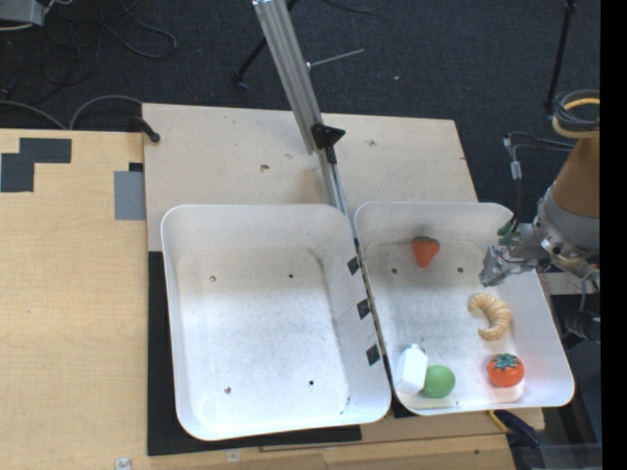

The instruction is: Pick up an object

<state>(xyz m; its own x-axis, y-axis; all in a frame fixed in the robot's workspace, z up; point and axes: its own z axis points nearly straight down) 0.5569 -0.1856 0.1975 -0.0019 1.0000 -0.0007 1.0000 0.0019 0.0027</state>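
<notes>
Currently a croissant (491, 315) lies in the right bin (460, 215), with the gripper (493, 265) just beside it at twelve o'clock, its finger state impossible to tell. A strawberry (425, 251) sits at ten o'clock, a tomato (506, 370) at six, a green ball (439, 381) and white block (412, 368) at seven.

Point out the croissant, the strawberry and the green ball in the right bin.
croissant (491, 316): camera view, middle of its curve.
strawberry (425, 252): camera view, red body.
green ball (439, 381): camera view, its centre.
</notes>
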